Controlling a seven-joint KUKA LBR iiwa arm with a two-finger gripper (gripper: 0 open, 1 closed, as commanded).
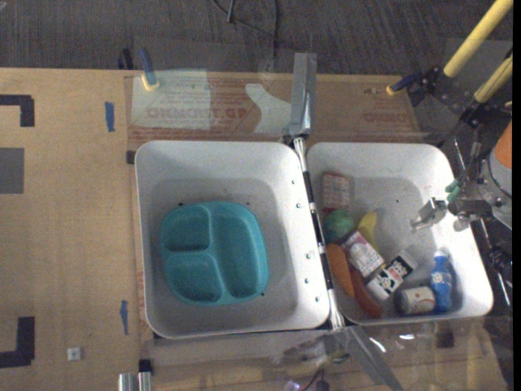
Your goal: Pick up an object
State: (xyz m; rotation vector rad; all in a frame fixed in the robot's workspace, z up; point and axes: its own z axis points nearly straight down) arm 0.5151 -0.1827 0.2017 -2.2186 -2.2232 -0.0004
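Reached in from the right, end effector (429,215) hovering over right bin (407,157) near its right wall, tilted toward bin centre. Finger spread: cannot tell, nothing seen between them. Counted in right bin: one small carton (334,191), one green ball (340,223), one yellow lemon-like piece (369,224), one carrot (340,269), two more packets (364,254), one can (416,300), one blue bottle (441,279). Left bin (155,177): one teal divided tray (213,252). Both bins on desk (65,218).
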